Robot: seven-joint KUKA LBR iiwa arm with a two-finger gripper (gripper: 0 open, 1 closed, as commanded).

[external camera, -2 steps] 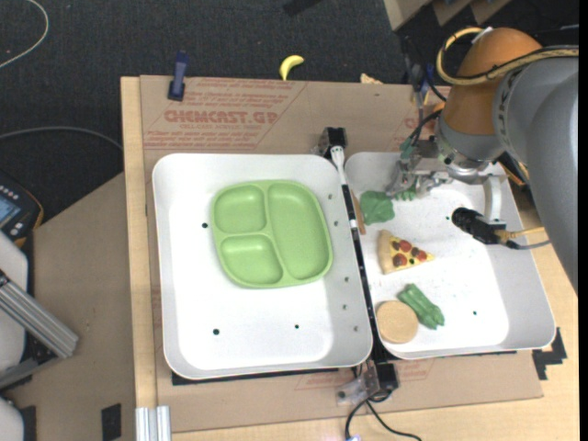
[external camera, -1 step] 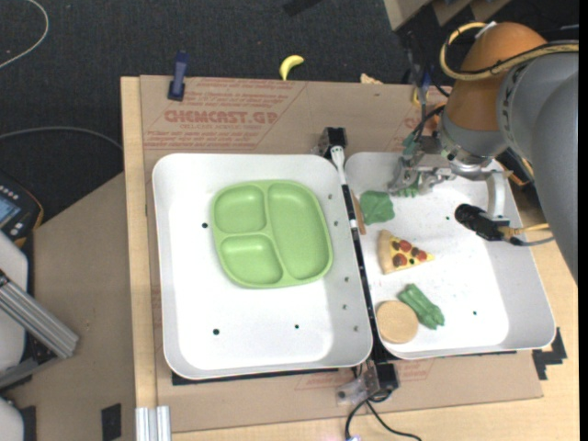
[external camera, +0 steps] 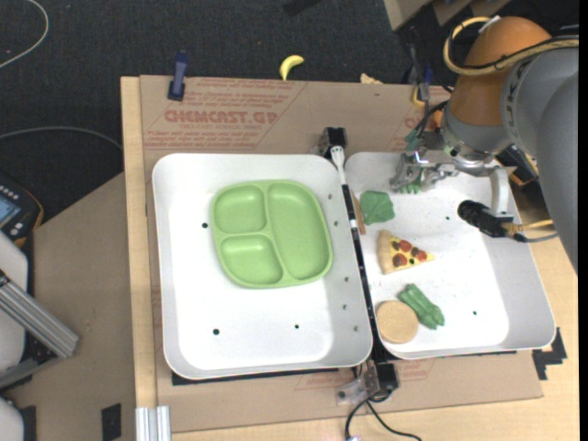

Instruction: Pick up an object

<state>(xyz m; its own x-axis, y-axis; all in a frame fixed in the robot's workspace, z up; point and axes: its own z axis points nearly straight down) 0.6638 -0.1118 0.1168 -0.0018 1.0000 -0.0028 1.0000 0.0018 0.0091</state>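
Lying flat mid right bin [external camera: 514, 274], pizza slice [external camera: 402, 253]: yellow wedge, red dots, tan crust; long axis left-right, tip pointing right. End effector [external camera: 411, 178] at bin's far edge; grip state unreadable.

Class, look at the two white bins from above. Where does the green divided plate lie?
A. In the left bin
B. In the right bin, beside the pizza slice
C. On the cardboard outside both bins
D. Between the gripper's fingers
A: the green divided plate lies flat in the left bin, while the pizza slice is in the right bin.
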